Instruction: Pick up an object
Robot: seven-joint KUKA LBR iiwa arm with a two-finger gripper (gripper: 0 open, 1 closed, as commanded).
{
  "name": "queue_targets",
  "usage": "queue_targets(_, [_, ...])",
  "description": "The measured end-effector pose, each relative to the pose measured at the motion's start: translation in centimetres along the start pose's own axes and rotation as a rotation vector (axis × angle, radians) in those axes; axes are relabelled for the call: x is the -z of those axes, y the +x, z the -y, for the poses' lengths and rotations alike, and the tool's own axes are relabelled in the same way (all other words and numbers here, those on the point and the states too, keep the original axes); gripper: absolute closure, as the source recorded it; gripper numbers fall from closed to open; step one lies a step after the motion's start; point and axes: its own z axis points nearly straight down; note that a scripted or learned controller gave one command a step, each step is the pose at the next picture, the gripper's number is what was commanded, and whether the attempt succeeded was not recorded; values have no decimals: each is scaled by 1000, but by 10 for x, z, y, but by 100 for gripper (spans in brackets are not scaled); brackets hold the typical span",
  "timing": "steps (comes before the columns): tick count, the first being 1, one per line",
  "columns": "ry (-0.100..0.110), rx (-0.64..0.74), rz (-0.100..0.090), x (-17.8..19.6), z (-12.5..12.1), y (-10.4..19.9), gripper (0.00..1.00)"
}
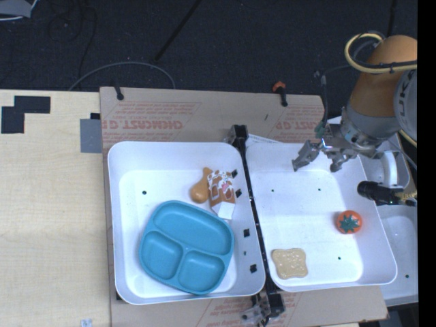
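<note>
Cardboard-lined tabletop (170,118) carries two white bins.
Hand (321,155), spread and holding nothing, hovers above right bin (381,264), beyond tomato toy (348,222).

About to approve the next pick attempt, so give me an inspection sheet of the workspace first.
Surface: two white bins, left bin and right bin, on cardboard.
Job's things: blue divided plate and brown toy in the left bin; red tomato and toast slice in the right bin.
Clutter: nothing seen.
Gripper: gripper open above the right bin's far edge, holding nothing.
Cables: yellow hose looped at the arm; dark cables on the floor.
Surroundings: dark floor, wooden bench at the view's left.
</note>
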Motion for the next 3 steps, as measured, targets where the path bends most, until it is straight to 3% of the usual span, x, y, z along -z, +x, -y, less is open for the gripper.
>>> queue_targets(1, [-13, 2, 2, 8, -3, 0, 0])
queue_targets(3, [-9, 2, 2, -83, -8, 3, 0])
